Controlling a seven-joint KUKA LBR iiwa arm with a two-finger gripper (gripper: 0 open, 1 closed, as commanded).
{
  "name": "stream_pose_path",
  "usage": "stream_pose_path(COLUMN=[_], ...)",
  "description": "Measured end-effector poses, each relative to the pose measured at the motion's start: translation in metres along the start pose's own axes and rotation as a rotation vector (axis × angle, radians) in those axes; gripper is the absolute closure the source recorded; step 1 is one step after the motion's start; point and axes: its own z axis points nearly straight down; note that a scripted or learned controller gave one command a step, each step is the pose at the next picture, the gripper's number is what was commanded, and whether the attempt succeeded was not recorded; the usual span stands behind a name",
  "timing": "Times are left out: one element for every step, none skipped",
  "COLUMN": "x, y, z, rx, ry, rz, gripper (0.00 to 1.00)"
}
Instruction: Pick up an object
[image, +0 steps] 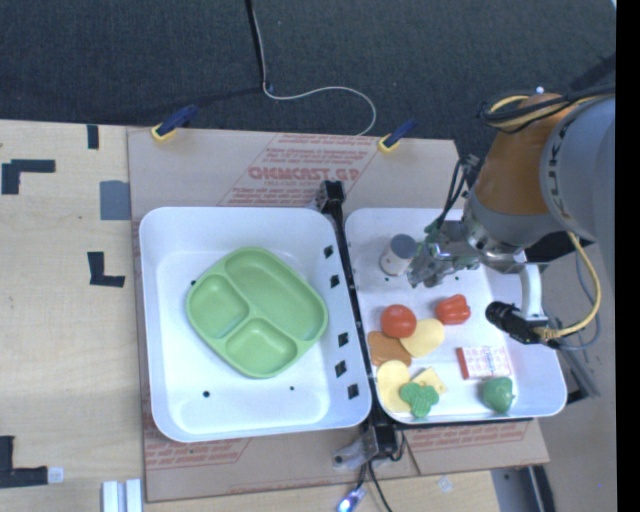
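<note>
My gripper (430, 268) hangs over the back part of the right bin (540, 400), just right of a small grey-and-white cylinder (398, 254). Nothing shows between its fingers. Below it lie a red tomato (398, 320), a red pepper (453, 309), a yellow piece (424, 338) and a brown piece (387, 348). Nearer the front edge sit a yellow lemon-like piece (392, 378), a green broccoli (421, 399), a red-and-white packet (482, 361) and a green round item (497, 393).
The left bin (170, 380) holds a green divided plate (257, 311). A black divider (343, 300) runs between the bins. Cardboard (290, 170) lies under both bins, clamped at the back corners.
</note>
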Motion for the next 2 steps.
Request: stream_pose_path(x=[0.000, 0.054], y=[0.001, 0.018], z=[-0.049, -0.054], rx=[-0.002, 0.002], ry=[0.000, 0.002], rz=[-0.001, -0.006], gripper=[1.00, 1.00])
